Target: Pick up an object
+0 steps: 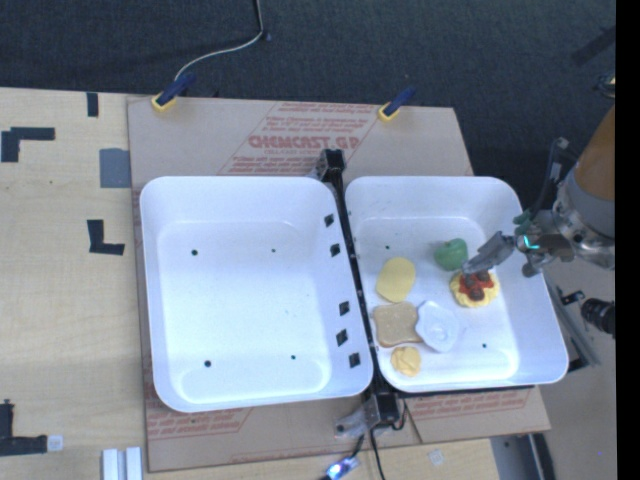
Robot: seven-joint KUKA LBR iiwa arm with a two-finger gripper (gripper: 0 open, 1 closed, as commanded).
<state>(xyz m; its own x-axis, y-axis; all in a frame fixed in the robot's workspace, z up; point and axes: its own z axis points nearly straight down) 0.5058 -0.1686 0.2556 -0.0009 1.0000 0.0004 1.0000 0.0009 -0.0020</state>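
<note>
A small yellow piece (406, 360) is seen at the right bin's (530, 368) near edge, beside toast (396, 322). The gripper (486, 256) is poised over the pizza-like piece (474, 289); whether its fingers are spread cannot be told.

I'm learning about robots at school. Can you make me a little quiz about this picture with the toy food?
1. True or false: the toy food lies in the right bin.
2. What sits closest to the gripper? A) green piece B) toast slice C) small yellow piece
3. Fill in: the pale yellow oval lies just above the ____ slice.

Key: 1 true; 2 A; 3 toast.
</note>
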